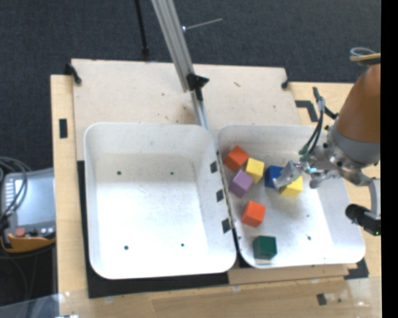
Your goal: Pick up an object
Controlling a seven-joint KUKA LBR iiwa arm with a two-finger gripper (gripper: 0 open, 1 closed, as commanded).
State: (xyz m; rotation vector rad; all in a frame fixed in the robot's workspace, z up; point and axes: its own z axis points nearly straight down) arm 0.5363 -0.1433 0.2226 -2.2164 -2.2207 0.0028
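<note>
The right bin [331, 234] holds several small blocks. An orange block [237, 158], a yellow block [255, 169] and a purple block [240, 183] cluster near its left wall. Further right lie a blue block [272, 176] and a second yellow block [292, 188]. My gripper [289, 175] is low in the bin, right between those two and touching or nearly touching both. A second orange block [253, 213] and a green block [265, 247] lie nearer the front. I see nothing lifted off the bin floor.
The left bin [152, 197] stands beside the right one, sharing a raised middle rim [220, 191]. A slanted aluminium post [176, 42] rises behind the bins. The arm's orange band [365, 105] hangs over the right bin's far right side.
</note>
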